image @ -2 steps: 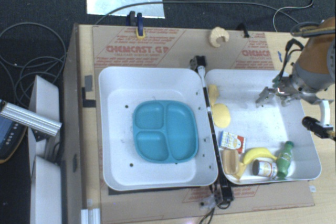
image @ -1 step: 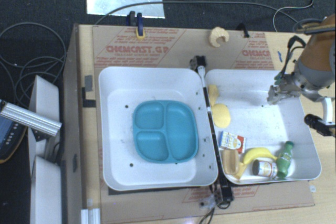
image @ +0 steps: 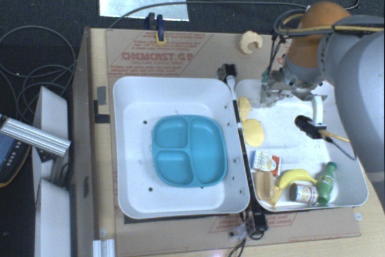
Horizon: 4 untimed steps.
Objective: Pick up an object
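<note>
My gripper (image: pixel 271 93) hangs over the back left corner of the right bin (image: pixel 355 186), below the grey wrist and its orange band. Just left of it, against the divider, lie a small yellow piece (image: pixel 243 108) and a larger pale yellow one (image: pixel 254 132). Toward the front of this bin are a red and white carton (image: pixel 265 161), a banana (image: pixel 295 178), a tan piece (image: pixel 263 184), a brown jar on its side (image: pixel 302 193) and a green bottle (image: pixel 326 182). Nothing shows between the gripper and these things.
The left bin (image: pixel 129 105) holds a blue divided plate (image: pixel 188 150). A beige lump (image: pixel 251 42) sits on the bench behind the right bin. A blue and yellow clamp (image: pixel 158 27) stands at the bench's back edge, and cables lie on the floor to the left.
</note>
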Available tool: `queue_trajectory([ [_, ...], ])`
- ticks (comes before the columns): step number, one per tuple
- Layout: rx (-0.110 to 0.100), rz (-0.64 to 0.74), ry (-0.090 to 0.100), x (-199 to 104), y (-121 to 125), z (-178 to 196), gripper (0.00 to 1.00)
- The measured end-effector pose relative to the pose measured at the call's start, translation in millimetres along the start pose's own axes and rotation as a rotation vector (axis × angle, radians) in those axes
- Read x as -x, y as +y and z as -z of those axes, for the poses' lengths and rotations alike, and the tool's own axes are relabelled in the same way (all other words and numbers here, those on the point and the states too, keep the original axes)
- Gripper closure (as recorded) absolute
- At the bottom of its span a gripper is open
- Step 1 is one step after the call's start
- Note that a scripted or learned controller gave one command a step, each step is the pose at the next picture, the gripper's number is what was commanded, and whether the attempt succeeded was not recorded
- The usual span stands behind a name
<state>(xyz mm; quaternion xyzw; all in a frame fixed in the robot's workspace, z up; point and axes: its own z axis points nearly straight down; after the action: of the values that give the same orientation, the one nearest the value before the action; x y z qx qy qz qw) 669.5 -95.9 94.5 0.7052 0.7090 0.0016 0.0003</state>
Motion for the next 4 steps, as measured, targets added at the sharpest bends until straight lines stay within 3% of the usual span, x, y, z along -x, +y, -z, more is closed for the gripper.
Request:
queue_trajectory([
  [4, 0.013, 0.011, -0.006, 2, 4, 46, 1.00],
])
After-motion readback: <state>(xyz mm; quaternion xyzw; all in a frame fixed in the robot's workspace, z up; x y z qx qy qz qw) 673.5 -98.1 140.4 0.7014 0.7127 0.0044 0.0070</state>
